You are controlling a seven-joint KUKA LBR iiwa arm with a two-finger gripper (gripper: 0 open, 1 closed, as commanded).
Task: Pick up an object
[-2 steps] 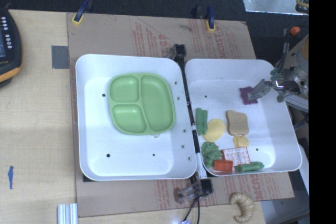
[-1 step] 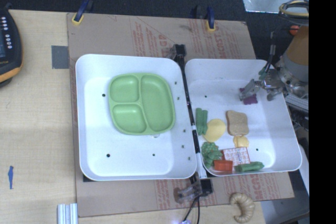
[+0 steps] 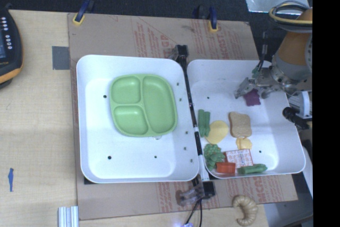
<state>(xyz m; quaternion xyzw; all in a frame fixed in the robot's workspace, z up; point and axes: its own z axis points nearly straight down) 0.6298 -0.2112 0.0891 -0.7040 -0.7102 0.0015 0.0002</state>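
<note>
Item: my gripper point(image 3: 254, 89), low in the right bin point(image 3: 212, 69), upper right part; fingers spread apart, gripping nothing that I can see.

Item: purple object point(image 3: 253, 98), small, touching or just under my fingertips on the side nearer the camera; long axis too small to tell; nearest candidate, I judge.

Item: bread slice point(image 3: 240, 124), near, further toward the front edge; beside it a yellow piece point(image 3: 218, 131) and a green pod point(image 3: 204, 118).

Item: left bin point(image 3: 90, 114), holding a green divided plate point(image 3: 143, 104); well apart from me.
</note>
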